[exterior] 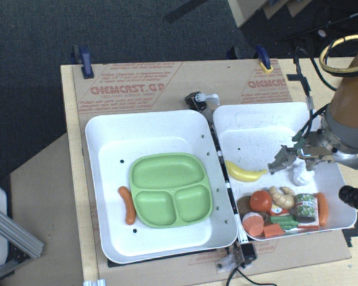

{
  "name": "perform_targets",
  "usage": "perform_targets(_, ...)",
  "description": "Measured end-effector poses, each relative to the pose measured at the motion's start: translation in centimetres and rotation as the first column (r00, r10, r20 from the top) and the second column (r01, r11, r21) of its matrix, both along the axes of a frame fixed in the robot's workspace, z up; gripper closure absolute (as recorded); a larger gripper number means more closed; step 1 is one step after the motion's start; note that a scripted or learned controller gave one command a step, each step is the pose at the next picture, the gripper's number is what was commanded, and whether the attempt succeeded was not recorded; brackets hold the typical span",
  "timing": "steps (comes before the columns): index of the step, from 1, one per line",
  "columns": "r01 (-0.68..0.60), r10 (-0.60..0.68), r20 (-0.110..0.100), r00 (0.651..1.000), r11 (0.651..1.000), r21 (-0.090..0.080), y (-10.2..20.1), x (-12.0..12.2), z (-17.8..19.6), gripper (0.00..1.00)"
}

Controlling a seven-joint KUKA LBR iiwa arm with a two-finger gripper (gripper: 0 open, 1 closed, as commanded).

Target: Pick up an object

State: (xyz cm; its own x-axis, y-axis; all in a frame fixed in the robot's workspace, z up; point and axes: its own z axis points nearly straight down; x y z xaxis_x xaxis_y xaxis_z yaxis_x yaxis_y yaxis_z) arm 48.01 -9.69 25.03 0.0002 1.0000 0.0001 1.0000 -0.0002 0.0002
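Two white bins sit side by side: the gripper (281, 161), fingers spread and holding nothing, hovers over the right bin (256, 119) just beside a banana (244, 173) near its left wall; the left bin (108, 174) holds a green tray (170, 189).

The arm (349, 108) comes in from the right side of the frame. It is grey with an orange band near the top. It bends down toward the middle right. The gripper (281, 162) sticks out to the left, hanging low, with nothing seen in it.
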Motion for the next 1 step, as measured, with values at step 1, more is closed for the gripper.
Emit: perform_targets(1, 0.001, -0.001, 0.01, 1.0, 1.0, -0.006, -5.7, 8.66, 3.63, 0.0)
